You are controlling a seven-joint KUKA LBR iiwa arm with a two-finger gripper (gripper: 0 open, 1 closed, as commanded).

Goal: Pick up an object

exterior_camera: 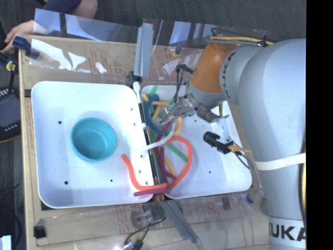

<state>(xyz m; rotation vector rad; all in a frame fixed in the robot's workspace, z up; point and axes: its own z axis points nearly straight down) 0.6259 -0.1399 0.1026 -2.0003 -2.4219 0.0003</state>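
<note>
Smooth grey arm (276, 113), tangled coloured tubes (161, 142), round teal bowl (93, 138)

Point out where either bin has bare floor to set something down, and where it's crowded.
Left bin: bare floor all round the blue bowl, widest above it and toward the view's lower left. Right bin: bare in its lower right corner. Crowded: the coloured tubes along the divider, where the gripper sits, and the red tube crossing both bins.

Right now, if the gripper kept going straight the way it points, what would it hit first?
Most likely the tangle of coloured tubes in the right bin: the gripper hangs just above its blue and yellow strands, aimed down at them. Depth is unclear from this slanted view.
</note>
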